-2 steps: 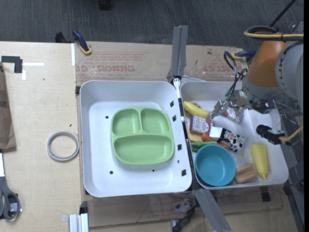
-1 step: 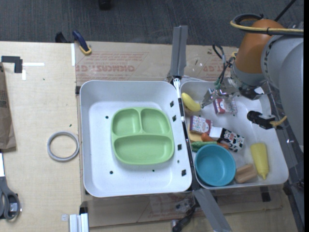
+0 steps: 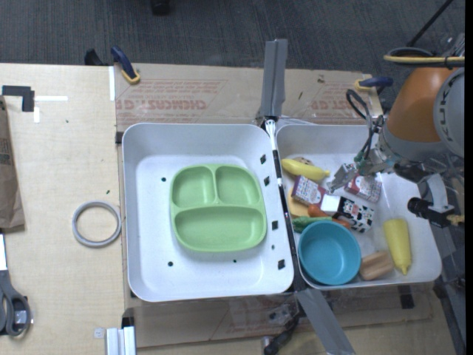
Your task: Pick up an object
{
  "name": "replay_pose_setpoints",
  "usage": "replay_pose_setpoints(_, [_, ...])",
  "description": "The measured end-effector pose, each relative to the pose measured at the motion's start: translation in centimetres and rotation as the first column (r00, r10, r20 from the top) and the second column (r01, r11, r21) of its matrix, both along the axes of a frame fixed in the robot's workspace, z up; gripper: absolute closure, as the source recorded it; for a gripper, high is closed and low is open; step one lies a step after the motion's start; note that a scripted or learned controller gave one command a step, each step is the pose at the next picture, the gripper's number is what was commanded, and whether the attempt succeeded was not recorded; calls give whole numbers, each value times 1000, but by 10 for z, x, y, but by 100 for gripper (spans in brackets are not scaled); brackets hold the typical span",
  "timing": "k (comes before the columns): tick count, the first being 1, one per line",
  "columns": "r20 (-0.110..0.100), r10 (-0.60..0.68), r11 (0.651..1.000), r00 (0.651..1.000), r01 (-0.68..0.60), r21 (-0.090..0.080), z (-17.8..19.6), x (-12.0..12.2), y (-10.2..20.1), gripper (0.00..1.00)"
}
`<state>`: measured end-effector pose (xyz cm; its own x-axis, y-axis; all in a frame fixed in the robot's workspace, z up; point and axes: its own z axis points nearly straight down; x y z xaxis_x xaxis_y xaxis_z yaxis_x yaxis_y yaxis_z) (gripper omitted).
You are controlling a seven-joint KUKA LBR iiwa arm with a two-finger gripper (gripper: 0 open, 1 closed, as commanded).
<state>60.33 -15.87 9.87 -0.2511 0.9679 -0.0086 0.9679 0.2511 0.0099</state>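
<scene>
The right bin (image 3: pixel 421 276) holds a jumble of objects. A yellow banana (image 3: pixel 304 169) lies at its back left, with a pink-and-white packet (image 3: pixel 306 191) just in front of it. A black-and-white spotted carton (image 3: pixel 355 214) and an orange carrot piece (image 3: pixel 319 211) sit mid-bin, behind a blue bowl (image 3: pixel 329 252). A yellow corn cob (image 3: pixel 397 244) and a tan bread roll (image 3: pixel 375 265) lie at the front right. My gripper (image 3: pixel 346 176) hangs low over the middle of this bin, right above the packets, beside a red-and-white wrapper (image 3: pixel 367 188).
The left bin (image 3: pixel 140 198) holds a green divided plate (image 3: pixel 218 207). A grey divider post (image 3: pixel 274 80) stands between the bins at the back. On the bench to the left lie a grey ring (image 3: pixel 96 223) and a brown bag (image 3: pixel 9 176).
</scene>
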Motion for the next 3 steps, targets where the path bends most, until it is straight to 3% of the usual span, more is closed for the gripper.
replay_pose_setpoints(1, [-9, -86, 996, 996, 86, 4, -6, 30, -41, 0])
replay_pose_setpoints(2, [-8, -85, 996, 996, 85, 3, 4, 30, -42, 100])
replay_pose_setpoints(3, [-10, -71, 997, 997, 71, 5, 86, 41, 14, 100])
